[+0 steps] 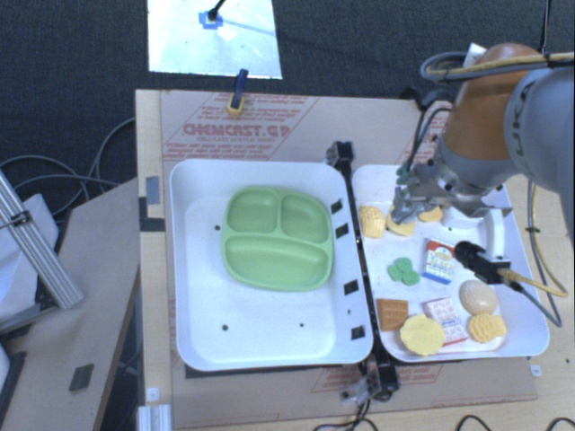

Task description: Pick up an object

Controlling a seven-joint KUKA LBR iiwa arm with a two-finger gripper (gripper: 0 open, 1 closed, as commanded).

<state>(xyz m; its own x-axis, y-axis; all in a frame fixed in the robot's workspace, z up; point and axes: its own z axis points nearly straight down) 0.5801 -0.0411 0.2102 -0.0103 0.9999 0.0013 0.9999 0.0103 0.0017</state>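
My gripper (406, 212) hangs low over the upper left part of the right bin (377, 180). Right beneath it lies a pale yellow food piece (401, 230). Another yellow piece (371, 220) sits just to its left. Further down the bin are a green toy piece (403, 271), a small red, white and blue box (438, 262), a tan egg shape (477, 296), a brown cracker (392, 312), a yellow round slice (421, 335), a red and white packet (446, 318) and a yellow waffle piece (486, 329).
The left bin (193, 241) holds a green divided plate (274, 239). A black divider with clips (350, 232) runs between the bins. The arm's orange band and grey wrist (490, 106) overhang the right bin's upper right.
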